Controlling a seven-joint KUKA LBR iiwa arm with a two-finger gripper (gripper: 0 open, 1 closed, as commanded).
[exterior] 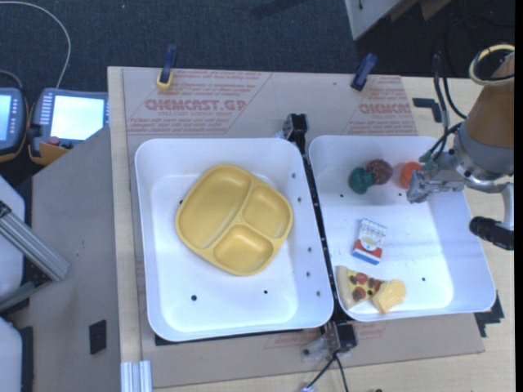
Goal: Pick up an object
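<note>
The right bin holds several small objects. At its far side lie a green lump, a brown-red lump touching it, and an orange piece. My gripper hangs low just right of the orange piece, close to it or touching it, and partly covers it. A small white, blue and red box lies mid-bin. A toy pizza slice and a yellow chunk rest by the near wall.
A yellow divided plate lies in the left bin. Black clamps sit where the bins meet. The arm's orange band is above the right bin's far right corner.
</note>
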